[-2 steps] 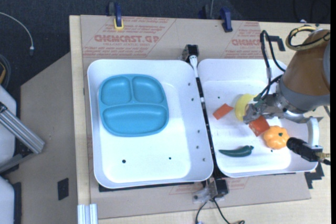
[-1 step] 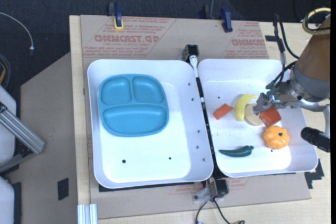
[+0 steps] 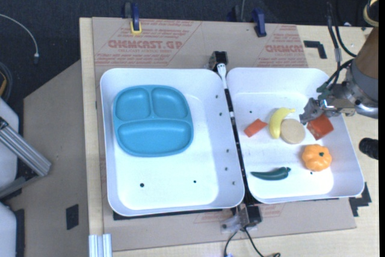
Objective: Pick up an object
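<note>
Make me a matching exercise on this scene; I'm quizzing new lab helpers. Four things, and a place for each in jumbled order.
Things:
1. plate
2. pepper
3. pumpkin
4. banana

Places:
A. right bin, near its front edge
B. left bin
C. touching the beige round piece
D. right bin, below the red block near the gripper

Pairs: 1-B, 2-A, 3-D, 4-C

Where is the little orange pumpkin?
The pumpkin sits in the right bin, near its right side, just below the red block and right of the green pepper.
</note>
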Motion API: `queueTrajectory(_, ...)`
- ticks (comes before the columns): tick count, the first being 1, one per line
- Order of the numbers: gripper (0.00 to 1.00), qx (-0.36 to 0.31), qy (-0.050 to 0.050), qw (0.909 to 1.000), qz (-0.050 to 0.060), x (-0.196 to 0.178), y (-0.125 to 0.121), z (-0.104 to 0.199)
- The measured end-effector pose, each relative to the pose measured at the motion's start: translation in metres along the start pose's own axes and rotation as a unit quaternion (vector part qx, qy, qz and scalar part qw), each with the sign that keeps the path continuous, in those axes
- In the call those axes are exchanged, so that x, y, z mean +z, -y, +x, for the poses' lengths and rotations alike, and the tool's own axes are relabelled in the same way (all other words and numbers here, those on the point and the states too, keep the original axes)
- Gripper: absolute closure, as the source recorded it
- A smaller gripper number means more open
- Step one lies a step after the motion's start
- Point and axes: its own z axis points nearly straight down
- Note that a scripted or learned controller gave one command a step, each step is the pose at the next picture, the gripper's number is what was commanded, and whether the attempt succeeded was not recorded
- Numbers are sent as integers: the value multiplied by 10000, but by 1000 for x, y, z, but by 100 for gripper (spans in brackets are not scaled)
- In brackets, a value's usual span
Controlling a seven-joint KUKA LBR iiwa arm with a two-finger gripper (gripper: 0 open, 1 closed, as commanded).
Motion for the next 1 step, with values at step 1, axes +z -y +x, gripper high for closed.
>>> queueTrajectory(1, 100, -23, -24, 10000, 46, 9, 1, 47)
